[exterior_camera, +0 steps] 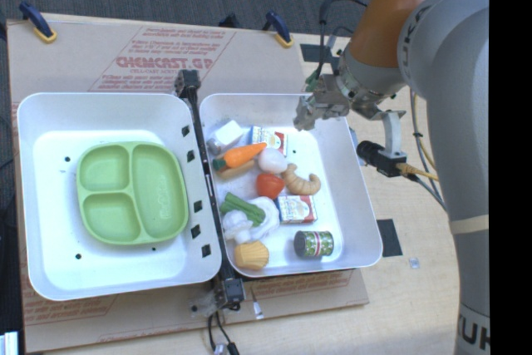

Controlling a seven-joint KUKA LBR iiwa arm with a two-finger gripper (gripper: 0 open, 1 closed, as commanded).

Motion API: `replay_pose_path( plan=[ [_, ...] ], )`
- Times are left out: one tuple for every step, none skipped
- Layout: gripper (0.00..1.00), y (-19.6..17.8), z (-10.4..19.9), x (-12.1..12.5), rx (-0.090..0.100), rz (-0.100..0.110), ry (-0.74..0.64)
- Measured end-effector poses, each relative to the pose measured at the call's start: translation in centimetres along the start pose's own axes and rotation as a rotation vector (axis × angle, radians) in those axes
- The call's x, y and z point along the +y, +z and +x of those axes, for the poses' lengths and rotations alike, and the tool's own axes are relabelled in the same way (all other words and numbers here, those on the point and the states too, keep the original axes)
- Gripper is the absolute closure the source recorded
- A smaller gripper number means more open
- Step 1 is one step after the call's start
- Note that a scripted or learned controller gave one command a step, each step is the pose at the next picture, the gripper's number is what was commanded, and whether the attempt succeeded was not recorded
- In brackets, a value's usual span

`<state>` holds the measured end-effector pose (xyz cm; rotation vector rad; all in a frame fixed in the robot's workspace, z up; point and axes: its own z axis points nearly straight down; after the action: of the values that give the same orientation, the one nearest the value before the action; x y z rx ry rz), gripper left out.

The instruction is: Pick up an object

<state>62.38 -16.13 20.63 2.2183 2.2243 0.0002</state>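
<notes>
At frame left we see a green divided plate point(133, 193) in the left bin point(33, 179); toy foods, among them a carrot point(244, 155), fill the right bin point(359, 204); above its upper right corner our hand point(306, 117) hovers, grip unreadable

I saw my grey arm with the orange band above its wrist point(397, 8) reach in from the right, its thick grey link filling that side from top to bottom. The wrist bent down and to the left, carrying the small grey two-finger gripper point(306, 117) low at the end. Its tips pointed down-left. I could not make out how the fingers stood.
</notes>
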Motion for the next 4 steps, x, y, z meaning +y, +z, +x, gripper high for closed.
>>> replay_pose_path(
  plan=[
    [1.0, -0.7, 0.4, -1.8, 0.001, 0.003, 0.002],
    [1.0, 0.5, 1.0, 1.2, 0.001, 0.001, -0.002],
    [1.0, -0.9, -0.4, -1.4, 0.001, 0.003, -0.001],
    [1.0, 0.4, -1.0, 1.6, 0.001, 0.001, -0.003]
  ],
)
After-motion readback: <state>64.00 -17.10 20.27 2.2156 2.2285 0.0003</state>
